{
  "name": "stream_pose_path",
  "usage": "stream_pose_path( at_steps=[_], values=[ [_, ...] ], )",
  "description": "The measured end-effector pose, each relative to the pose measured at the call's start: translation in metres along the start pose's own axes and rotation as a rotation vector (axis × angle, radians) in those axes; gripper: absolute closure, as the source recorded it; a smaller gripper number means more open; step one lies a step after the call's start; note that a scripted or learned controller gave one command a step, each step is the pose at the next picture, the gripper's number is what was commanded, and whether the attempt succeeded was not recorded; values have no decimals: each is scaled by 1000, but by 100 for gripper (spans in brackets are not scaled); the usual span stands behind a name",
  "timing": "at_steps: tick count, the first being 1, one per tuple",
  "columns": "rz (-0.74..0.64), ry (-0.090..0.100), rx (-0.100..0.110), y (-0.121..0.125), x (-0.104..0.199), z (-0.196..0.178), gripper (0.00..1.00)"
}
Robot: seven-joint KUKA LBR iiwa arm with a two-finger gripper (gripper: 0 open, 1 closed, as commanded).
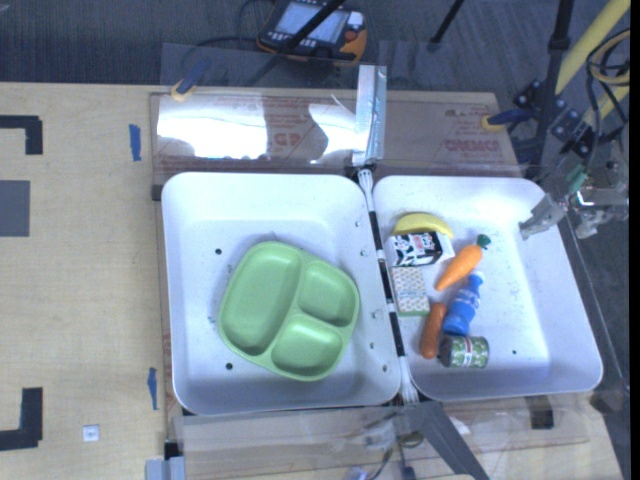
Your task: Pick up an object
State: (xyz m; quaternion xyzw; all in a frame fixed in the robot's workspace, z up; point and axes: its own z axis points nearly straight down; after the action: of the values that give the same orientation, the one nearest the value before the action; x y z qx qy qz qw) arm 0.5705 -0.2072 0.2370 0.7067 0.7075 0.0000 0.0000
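A: Entry, single overhead view. The gripper sits over the right edge of the right bin, coming in from the right side of the view. Nothing lies between the jaws. Whether they are wide or narrow I cannot tell; the end of the arm is small and blurred here.

B: Where are the candidates?

A: All clustered in the left half of the right bin, well apart from the gripper. From the far side to the near: a banana, a small black-and-white carton, a patterned packet, two carrots (the upper carrot and the lower carrot), a blue bottle and a small green can.

B: Direction from the jaws?

A: The cluster lies to the left of the gripper and nearer the camera. The upper carrot is the closest item; its long axis runs diagonally, green tip pointing toward the gripper. The blue bottle lies just beside it, along roughly the same diagonal.

B: Left bin?

A: It holds a green divided plate, farther off still.

B: Arm pose?

A: Wrist hanging over the bin wall, apparently above the floor of the bin, not down among the objects. My judgement: approach not yet begun; a leftward traverse comes first.
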Motion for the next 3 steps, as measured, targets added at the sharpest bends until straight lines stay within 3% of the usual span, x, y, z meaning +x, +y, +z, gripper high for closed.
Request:
stream_pose_path(
  at_steps=[1,2,3],
  values=[
    [-323,1,-1,21,22,117,0],
    [-302,1,-5,19,83,150,0],
    [-105,1,-3,4,51,150,0]
  ],
)
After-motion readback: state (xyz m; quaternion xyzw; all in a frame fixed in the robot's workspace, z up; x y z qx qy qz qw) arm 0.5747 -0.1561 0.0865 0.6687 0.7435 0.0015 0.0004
